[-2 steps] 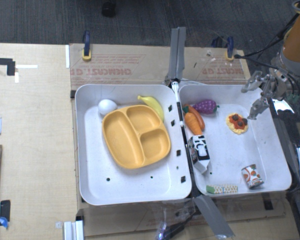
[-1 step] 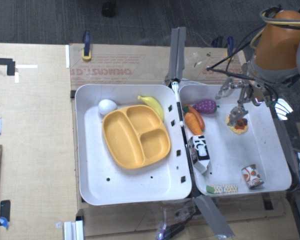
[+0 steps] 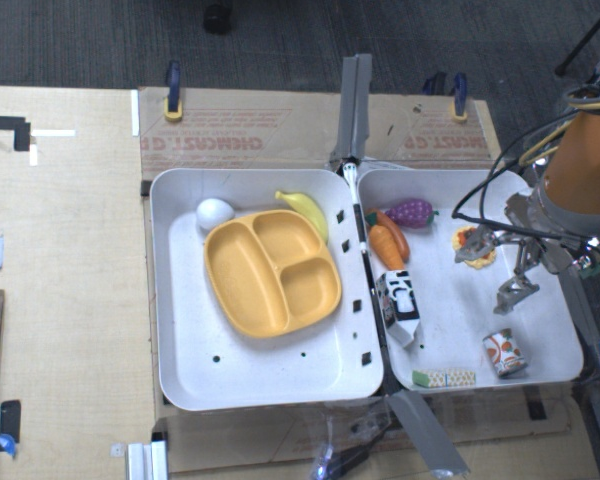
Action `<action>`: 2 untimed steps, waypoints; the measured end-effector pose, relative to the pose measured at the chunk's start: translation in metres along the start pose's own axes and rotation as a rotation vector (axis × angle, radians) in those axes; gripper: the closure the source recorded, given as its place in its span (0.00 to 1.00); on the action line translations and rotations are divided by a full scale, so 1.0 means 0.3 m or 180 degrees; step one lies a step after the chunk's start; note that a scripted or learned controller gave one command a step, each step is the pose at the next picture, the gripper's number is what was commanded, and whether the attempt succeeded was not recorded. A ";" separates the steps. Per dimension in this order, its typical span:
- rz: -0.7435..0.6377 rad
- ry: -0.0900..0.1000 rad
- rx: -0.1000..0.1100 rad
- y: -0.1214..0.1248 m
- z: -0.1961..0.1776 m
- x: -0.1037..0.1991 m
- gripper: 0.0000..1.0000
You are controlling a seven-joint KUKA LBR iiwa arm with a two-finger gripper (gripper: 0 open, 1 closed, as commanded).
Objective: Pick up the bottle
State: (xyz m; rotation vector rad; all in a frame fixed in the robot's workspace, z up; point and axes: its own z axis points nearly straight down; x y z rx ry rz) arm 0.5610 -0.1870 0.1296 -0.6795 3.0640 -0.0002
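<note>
Gripper (image 3: 496, 271), of bare grey metal, hangs over the right bin (image 3: 450, 298) with its two fingers (image 3: 516, 291) spread apart and only white bin floor between them; it holds nothing. What appears to be the bottle (image 3: 397, 301), a dark body with a black-and-white label, lies on its side against the right bin's left wall, well apart from the gripper and to its left in the view. Its lower end runs into a grey part that is hard to make out.

A small orange-and-yellow object (image 3: 477, 240) lies partly hidden under the upper finger, and its shape cannot be told. A short can (image 3: 504, 353) with orange print lies tilted below the gripper. A smooth orange carrot (image 3: 388, 243) and a knobbly purple bunch of grapes (image 3: 411, 212) sit near the bin's upper left corner, and a pale flat strip (image 3: 445, 378) lies along its near wall.

The left bin (image 3: 180, 348) carries a glossy yellow three-compartment plate (image 3: 273, 271), a banana (image 3: 306, 212) partly hidden behind it and a white egg-shaped object (image 3: 215, 212). Both bins rest on brown cardboard (image 3: 240, 128) over the pale wooden surface (image 3: 60, 268). The arm is cut off at the right edge.
</note>
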 end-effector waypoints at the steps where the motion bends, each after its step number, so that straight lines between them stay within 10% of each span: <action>1: -0.0782 -0.0015 0.0004 -0.071 -0.295 -0.236 0.00; 2: -0.0859 -0.0014 0.0007 -0.245 -0.658 -0.254 0.00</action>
